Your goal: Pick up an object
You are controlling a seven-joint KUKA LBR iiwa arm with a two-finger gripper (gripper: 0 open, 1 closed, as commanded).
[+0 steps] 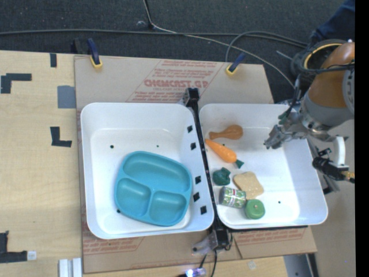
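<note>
Carrot (222,151) lies left of the pincer (275,139) in the right bin (300,172), long axis slanting, leafy end lower right. Bare floor separates them. Pincer opening cannot be told.

We look down on a pale wooden bench top (34,172) marked here and there with dark tape pieces (56,136). On it lies a brown cardboard sheet (167,79) with red print, held at its far edge by two clamps with blue handles (92,52) and yellow tips. Beyond the bench we see a dark grey carpet floor (69,7), crossed by thin black cables (144,4) that curve toward the right. A small cluster of wires and a faint light (196,270) sit at the near edge of the cardboard. The lighting is even, with soft shadows.
</note>
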